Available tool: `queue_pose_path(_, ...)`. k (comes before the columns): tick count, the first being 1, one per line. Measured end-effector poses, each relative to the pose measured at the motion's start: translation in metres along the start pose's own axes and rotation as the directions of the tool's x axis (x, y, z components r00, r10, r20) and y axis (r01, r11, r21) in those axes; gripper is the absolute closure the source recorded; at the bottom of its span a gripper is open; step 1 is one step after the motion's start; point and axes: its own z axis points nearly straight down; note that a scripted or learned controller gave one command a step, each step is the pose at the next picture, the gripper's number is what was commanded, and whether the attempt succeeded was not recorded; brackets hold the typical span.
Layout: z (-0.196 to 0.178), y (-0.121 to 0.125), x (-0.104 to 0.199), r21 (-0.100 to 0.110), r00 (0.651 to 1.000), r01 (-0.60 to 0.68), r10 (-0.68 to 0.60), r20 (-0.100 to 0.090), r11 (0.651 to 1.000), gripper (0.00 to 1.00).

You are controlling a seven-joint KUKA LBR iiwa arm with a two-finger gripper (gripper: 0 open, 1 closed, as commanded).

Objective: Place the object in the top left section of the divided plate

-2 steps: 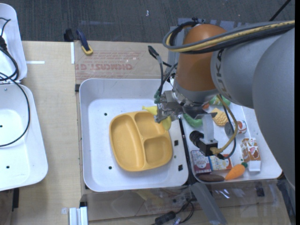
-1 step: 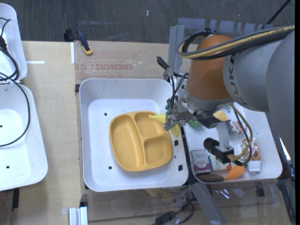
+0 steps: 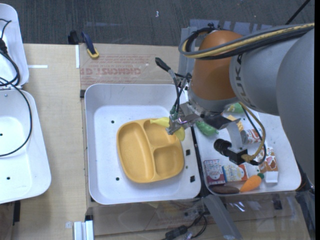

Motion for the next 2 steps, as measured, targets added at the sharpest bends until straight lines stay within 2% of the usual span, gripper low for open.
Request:
queue_pose_path(1,-0.034,-0.029,-0.019,0.0,1.0,0.025,-0.025,0.0,1.0,1.0)
queue_pose_path(2,-0.008,-0.011,0.005,0.002,0.996,0.089,-0.089,-0.001,0.996,1.0)
